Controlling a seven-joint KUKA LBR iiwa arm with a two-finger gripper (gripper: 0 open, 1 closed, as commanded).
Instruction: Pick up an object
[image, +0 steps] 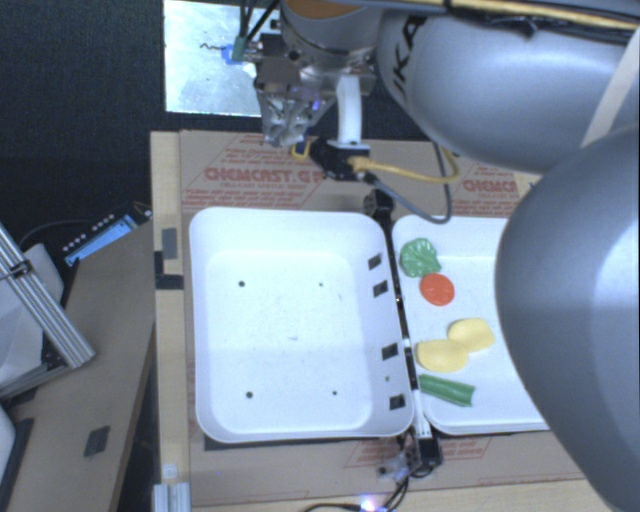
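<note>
Several small toy foods lie in the right bin. There is a green leafy piece, an orange-red round piece, two yellow pieces touching each other, and a green pod near the front rim. My gripper hangs high over the bench, behind the back rim of the left bin and well away from all of the foods. The bulky grey arm covers the right part of the right bin.
Black clips join the two bins along their shared rim. A yellow cable loops behind the bins. Both bins rest on a cardboard sheet. An aluminium rail and a blue-striped part lie at the left.
</note>
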